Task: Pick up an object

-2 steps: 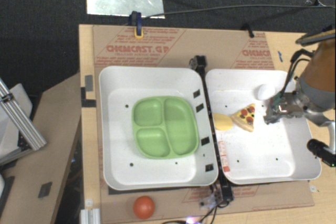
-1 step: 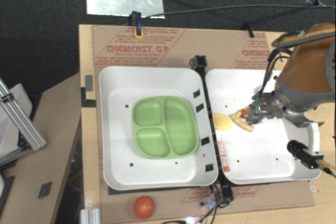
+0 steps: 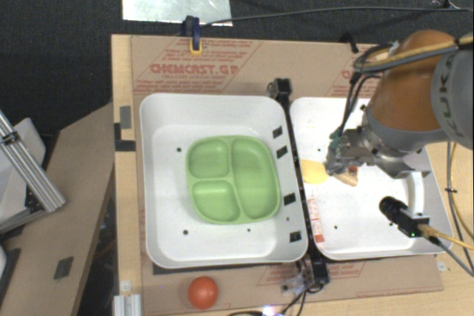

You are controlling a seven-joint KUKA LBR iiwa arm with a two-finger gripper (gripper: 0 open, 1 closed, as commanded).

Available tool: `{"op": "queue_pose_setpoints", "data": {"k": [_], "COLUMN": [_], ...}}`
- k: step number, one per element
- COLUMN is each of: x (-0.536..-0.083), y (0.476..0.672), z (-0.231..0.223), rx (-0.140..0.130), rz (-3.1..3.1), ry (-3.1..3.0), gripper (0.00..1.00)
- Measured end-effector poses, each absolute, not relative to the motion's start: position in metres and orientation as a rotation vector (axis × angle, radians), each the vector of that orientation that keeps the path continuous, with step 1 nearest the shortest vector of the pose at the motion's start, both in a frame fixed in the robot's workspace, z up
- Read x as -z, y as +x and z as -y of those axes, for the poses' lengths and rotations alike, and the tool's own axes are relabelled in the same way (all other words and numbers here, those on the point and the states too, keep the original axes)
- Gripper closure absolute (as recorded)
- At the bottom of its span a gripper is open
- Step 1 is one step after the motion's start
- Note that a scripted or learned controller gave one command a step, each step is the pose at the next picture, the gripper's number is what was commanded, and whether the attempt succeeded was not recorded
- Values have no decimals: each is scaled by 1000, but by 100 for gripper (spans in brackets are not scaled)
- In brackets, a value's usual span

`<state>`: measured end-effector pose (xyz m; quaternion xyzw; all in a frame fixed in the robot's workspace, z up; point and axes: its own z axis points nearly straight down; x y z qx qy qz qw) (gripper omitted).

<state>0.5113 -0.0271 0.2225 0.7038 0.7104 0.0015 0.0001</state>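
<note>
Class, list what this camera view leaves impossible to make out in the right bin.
- The yellow object: its right part is hidden under the gripper, camera view.
- The tan piece beside the gripper: too small and blurred to identify.
- The right bin: its far right corner is covered by the arm.

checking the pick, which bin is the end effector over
The right bin, with a yellow thing by the end effector; the left bin holds a green plate.

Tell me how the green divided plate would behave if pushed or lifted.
The green divided plate looks like moulded plastic, so probably stiff and light. It lies flat in the left bin, so it would likely slide, not tip. Its low rounded rim may be hard to pinch.
</note>
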Motion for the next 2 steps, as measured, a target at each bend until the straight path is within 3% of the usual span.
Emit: {"op": "queue_pose_setpoints", "data": {"k": [2], "x": [-231], "y": [507], "z": [-89], "rx": [-5], "rz": [-2235], "ry": [2210], "gripper": [100]}}
